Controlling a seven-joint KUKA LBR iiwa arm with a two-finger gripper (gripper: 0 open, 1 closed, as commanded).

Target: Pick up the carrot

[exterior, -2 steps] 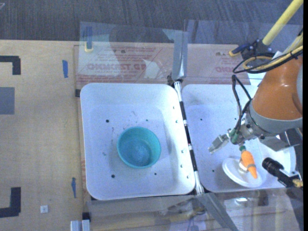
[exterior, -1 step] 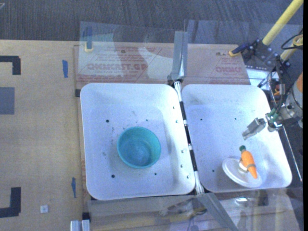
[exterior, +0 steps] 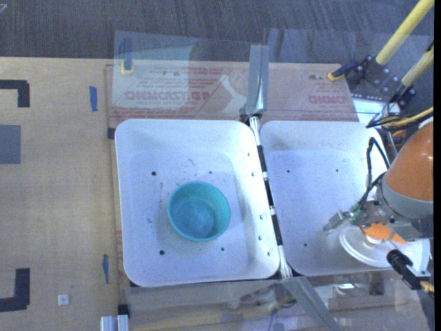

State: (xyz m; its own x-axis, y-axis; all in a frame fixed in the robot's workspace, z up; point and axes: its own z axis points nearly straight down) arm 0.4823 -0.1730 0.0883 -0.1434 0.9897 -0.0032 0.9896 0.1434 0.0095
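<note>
The carrot (exterior: 378,232) shows as a small orange patch in the right bin (exterior: 310,185), near its front right corner, mostly hidden under the arm's wrist. It seems to lie on a white plate (exterior: 356,245). My gripper (exterior: 366,219) hangs right over the carrot, under the grey wrist and orange band (exterior: 415,165). Whether the carrot sits between the fingers cannot be told from this angle.
A teal bowl (exterior: 199,210) stands in the middle of the left bin (exterior: 138,150). A ridge (exterior: 265,185) divides the two bins. Yellow-handled tools (exterior: 403,29) and cables lie beyond the right bin's far corner.
</note>
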